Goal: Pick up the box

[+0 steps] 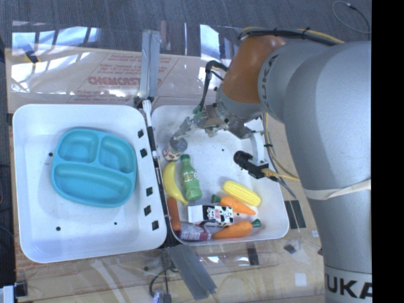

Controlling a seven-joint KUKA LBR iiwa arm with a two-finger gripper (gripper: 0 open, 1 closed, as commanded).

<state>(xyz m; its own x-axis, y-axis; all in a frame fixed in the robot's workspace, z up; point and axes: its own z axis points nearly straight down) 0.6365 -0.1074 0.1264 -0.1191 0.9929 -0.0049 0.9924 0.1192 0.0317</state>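
The box (218, 214) is a small white carton with black cow patches. It lies on its side near the front of the right bin (271, 197), between a carrot (238, 206) behind it and another carrot (232, 231) in front. My gripper (185, 125) hangs over the back left part of the same bin, just above a small can (174, 149). It is well away from the box, which lies nearer the front of the bin. Nothing shows in its grasp.
A green bottle (190, 178), a banana (172, 182), a corn cob (242, 193) and a red-wrapped item (174, 213) crowd the right bin around the box. The left bin (31, 232) holds a blue divided plate (95, 166). The grey arm (322, 106) covers the bench's right side.
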